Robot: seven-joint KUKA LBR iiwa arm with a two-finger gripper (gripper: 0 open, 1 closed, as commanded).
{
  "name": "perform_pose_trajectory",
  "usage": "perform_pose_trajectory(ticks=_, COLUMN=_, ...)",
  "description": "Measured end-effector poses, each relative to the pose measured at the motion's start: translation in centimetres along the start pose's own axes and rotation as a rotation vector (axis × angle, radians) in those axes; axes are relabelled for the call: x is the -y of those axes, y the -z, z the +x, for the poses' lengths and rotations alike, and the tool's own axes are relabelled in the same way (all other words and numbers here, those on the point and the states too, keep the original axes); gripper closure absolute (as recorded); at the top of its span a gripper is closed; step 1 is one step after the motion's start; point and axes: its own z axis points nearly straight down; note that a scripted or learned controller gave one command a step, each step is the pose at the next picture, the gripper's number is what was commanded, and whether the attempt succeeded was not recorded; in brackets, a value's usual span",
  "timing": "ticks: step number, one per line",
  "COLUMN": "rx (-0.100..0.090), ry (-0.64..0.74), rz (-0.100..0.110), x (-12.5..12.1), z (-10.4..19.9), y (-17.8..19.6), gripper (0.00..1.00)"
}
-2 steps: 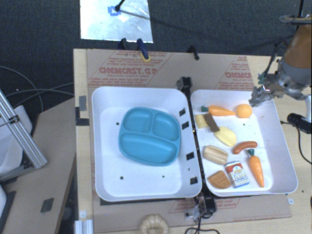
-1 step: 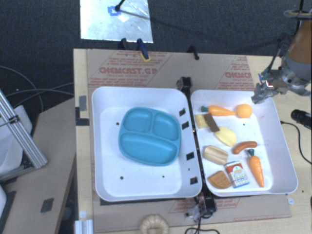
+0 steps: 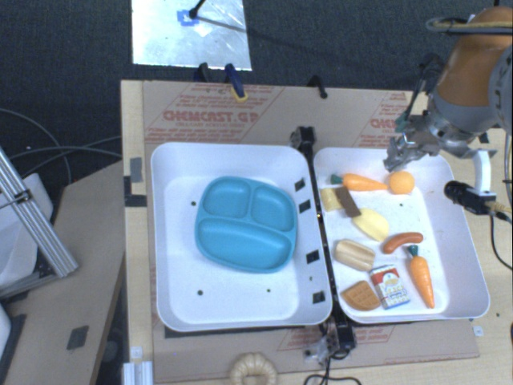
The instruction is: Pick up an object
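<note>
My gripper (image 3: 398, 156) hangs over the far edge of the right bin (image 3: 463, 247), just behind an orange ball (image 3: 401, 183) and the thick end of a carrot (image 3: 363, 184). Nothing shows between its fingers. Further items lie in that bin: a yellow potato-like piece (image 3: 370, 224), a brown-handled knife (image 3: 347, 201), a sausage (image 3: 401, 241), a bread roll (image 3: 353, 254), a second carrot (image 3: 421, 277), a small carton (image 3: 389, 285) and a brown cookie (image 3: 360, 297).
The left bin (image 3: 172, 215) holds a blue divided plate (image 3: 245, 222). A black divider (image 3: 314, 215) runs between the two bins. A shiny metal sheet (image 3: 191, 22) lies beyond the bench at the back.
</note>
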Motion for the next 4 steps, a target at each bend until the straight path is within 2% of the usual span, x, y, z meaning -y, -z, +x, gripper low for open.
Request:
perform_pose_trajectory(ticks=1, rx=-0.001, ry=0.001, rz=-0.001, x=-1.6, z=6.1, y=0.8, gripper=1.0)
perform_pose_trajectory(ticks=2, rx=-0.001, ry=0.0, rz=-0.001, x=-2.0, z=11.2, y=1.8, gripper=1.0)
perform_pose_trajectory(ticks=3, rx=-0.001, ry=0.0, rz=0.001, x=-2.7, z=16.4, y=0.2, gripper=1.0)
perform_pose_trajectory(ticks=4, rx=-0.001, ry=0.001, rz=-0.001, x=-2.6, z=22.3, y=1.1, gripper=1.0)
